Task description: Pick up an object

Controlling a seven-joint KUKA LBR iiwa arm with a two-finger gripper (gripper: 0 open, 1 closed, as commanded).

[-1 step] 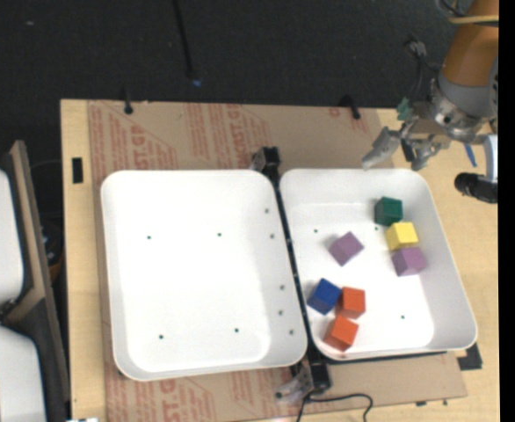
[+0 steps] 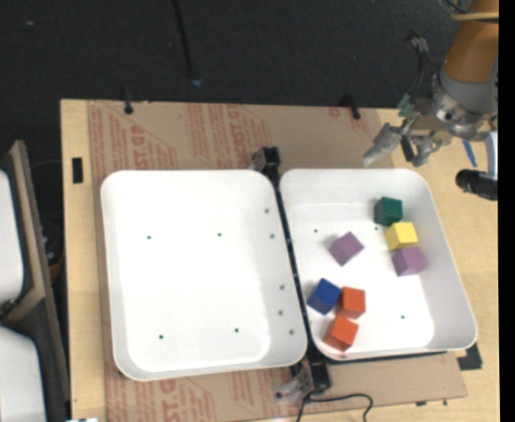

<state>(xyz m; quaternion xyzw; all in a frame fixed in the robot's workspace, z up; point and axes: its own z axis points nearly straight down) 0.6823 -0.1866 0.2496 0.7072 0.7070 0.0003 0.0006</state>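
Gripper (image 2: pixel 396 150) hanging above right bin's (image 2: pixel 451 271) far rim, fingers spread, holding nothing | Blocks lying in right bin: green block (image 2: pixel 388 209), yellow block (image 2: pixel 402 234), two purple, one blue, two orange | Left bin (image 2: pixel 121 236) sitting alongside.

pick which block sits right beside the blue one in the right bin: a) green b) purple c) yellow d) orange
d: the blue block sits against an orange block near the front of the right bin, while the green block, yellow block and both purple ones lie farther back.
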